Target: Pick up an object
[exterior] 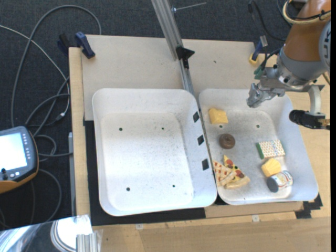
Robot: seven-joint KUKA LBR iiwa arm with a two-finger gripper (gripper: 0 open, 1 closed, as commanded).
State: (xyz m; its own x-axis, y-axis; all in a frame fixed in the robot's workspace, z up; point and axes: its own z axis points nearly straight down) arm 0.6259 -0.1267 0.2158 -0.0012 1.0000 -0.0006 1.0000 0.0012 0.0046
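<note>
The end effector (255,100) hangs over the far edge of the right bin (304,161), and whether it is spread or pressed together cannot be told from this slanted view; nothing shows between its tips. Nearest to it, just to its left and a little toward the camera, lies a yellow block (218,115). Beyond that, nearer the camera, sits a small brown round piece (227,140). Further toward the camera and left is a pizza slice toy (229,174). Directly toward the camera from the end effector lie a checkered packet with a green edge (271,149), a second yellow wedge (271,167) and a small can on its side (279,180), all well apart from it. The left bin (105,104) lies well off to its left on the bench (131,56).
</note>
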